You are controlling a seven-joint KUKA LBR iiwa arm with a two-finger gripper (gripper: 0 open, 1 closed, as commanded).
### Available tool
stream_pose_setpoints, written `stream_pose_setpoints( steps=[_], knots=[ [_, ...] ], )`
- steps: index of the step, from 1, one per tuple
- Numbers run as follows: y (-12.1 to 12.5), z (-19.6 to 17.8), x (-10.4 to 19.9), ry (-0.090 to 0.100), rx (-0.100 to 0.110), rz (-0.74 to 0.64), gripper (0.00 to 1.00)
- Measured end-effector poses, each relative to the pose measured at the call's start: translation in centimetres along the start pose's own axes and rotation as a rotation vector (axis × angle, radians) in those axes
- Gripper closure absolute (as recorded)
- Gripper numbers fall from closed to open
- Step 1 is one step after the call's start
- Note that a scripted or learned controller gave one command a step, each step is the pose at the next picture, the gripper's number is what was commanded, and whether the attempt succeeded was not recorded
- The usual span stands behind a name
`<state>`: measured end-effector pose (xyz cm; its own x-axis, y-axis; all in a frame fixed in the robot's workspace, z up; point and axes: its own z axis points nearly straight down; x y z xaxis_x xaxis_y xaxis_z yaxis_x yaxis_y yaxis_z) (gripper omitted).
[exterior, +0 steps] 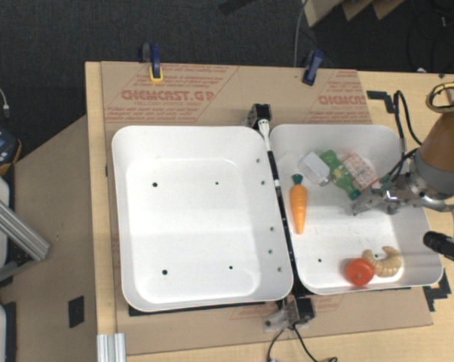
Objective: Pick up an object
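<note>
The right bin (415, 232) holds several objects. An orange toy carrot (298, 206) with a green top lies near its left wall. A green piece with a clear wrapper and a pale block (338, 170) sits toward the back. At the front lie a red tomato-like ball (359, 271) and, touching it, a beige curled piece (389, 261). My gripper (372, 200) reaches in from the right, low over the bin, just below and to the right of the green piece. Nothing is visibly held in it.
The left bin (136, 202) lies beside the right one, separated by a black divider rail (278, 202). Both rest on a brown board (212, 89) held by blue clamps at the back. Cables (400, 119) run along the right bin's far right corner.
</note>
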<state>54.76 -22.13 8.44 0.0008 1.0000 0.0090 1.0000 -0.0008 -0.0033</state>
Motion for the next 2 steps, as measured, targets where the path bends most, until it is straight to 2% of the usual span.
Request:
stream_pose_setpoints(
  steps=[1,2],
  knots=[
    [10.0,0.0,0.3,-0.002,-0.003,-0.008,0.00],
    [8.1,-1.3,0.0,-0.006,-0.003,-0.002,0.00]
  ],
)
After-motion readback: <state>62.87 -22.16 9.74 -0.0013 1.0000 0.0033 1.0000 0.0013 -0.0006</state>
